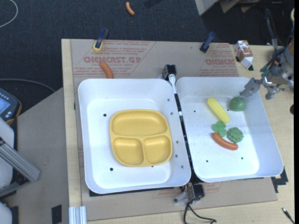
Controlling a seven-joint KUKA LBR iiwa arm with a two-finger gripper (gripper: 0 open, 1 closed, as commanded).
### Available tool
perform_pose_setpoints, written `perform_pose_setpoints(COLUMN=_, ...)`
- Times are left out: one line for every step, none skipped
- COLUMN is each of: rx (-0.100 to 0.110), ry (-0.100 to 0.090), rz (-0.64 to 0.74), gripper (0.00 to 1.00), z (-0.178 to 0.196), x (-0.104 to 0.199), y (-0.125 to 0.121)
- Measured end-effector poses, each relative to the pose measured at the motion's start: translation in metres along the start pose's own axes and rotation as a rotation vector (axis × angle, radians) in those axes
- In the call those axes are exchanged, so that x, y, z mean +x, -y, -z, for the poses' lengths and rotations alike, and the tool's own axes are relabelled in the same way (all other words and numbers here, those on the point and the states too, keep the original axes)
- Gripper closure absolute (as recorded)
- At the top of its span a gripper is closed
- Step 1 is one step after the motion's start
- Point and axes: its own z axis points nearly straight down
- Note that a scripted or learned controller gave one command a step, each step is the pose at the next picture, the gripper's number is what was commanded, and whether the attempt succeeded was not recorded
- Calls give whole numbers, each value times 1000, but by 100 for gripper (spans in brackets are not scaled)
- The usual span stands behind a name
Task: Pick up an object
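Your tool [259,88] sits at the right bin's [261,139] far-right rim, fingers spread, holding nothing, one fingertip at the green ball [237,104]. Corn [217,109], broccoli [235,135] and sausage [224,142] lie just left.

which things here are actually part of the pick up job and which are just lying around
Job: gripper, at the right bin's far corner; in that bin, green round item nearest it, corn cob, broccoli, sausage.

Lying about: yellow divided tray in the left bin; sausage on the board; one on the floor; clamps.
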Motion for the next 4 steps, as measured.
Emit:
perform_pose_setpoints(rx=-1, ry=0, rz=2, gripper=0, z=-47, x=8, y=-3)
perform_pose_setpoints(rx=-2, ry=1, rz=2, gripper=0, z=-93, x=4, y=-9)
perform_pose_setpoints(rx=-2, ry=0, rz=1, gripper=0, z=-133, x=5, y=-9)
perform_pose_setpoints(rx=-9, ry=3, rz=1, gripper=100, z=-119, x=5, y=-10)
